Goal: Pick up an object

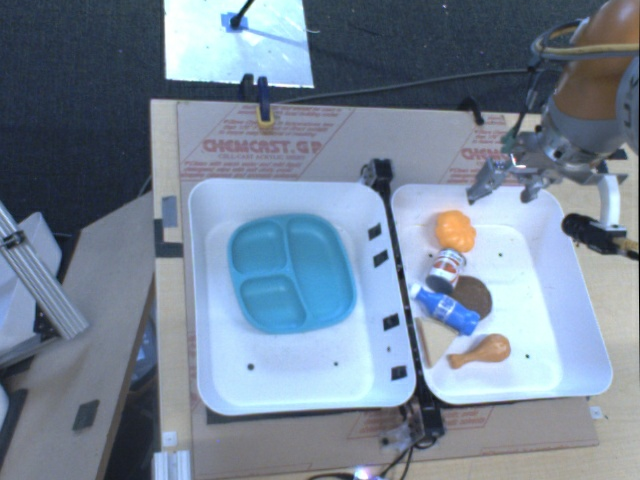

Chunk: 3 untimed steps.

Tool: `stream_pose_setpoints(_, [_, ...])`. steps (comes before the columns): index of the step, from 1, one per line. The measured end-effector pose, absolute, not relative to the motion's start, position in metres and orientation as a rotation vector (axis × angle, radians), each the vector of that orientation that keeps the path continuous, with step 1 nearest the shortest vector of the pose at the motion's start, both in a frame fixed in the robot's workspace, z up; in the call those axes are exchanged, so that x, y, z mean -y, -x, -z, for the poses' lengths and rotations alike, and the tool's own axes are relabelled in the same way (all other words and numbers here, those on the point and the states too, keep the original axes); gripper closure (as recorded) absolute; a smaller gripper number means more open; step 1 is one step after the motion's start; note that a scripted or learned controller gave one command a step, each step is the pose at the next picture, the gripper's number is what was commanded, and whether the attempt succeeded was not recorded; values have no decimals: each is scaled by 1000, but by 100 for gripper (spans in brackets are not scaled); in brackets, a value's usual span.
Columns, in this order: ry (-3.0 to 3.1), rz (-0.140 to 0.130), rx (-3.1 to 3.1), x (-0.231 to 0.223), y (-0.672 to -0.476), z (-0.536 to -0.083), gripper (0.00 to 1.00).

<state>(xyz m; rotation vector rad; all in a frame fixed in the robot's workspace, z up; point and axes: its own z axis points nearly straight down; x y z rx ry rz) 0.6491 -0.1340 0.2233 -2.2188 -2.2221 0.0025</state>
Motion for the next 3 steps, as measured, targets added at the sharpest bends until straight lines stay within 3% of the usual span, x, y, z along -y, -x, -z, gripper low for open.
stream_pose_setpoints(2, [2214, -2, 2226, 126, -656, -101, 0])
stream_pose_setpoints(3, [2219, 10, 2236, 127, -661, -122, 100])
